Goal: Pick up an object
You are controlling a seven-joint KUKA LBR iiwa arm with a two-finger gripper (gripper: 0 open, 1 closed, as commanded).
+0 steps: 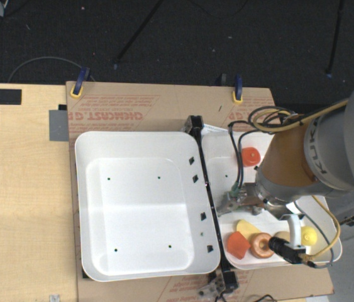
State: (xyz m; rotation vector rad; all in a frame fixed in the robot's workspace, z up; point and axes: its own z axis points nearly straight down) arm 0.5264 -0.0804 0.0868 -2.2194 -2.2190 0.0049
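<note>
White plastic walls frame the right bin (pixel 222 145), where the grey arm (pixel 327 150) with its orange band reaches down from the right and puts its gripper (pixel 238 201) low over the middle of the floor. Whether the jaws are released or clenched I cannot tell; the wrist and cabling hide them, and no object can be seen between them. The candidates lie in that same bin: a small red-orange piece (pixel 250 156) towards the far wall, apart from the gripper, and a cluster against the near wall, made of a pale yellow piece (pixel 247 229), a red piece (pixel 237 245) touching it, a brown ring-like piece (pixel 263 245) just beside that, and a yellow item (pixel 309 236) partly behind a black and white fitting on the arm. The left bin (pixel 139 206) is separated by a black divider (pixel 203 194). To do this step well, I judge the arm should pick one object with free space around it, centre over it, descend squarely, and avoid the crowded near-wall pieces where neighbours could be nudged or jammed against the rim.
</note>
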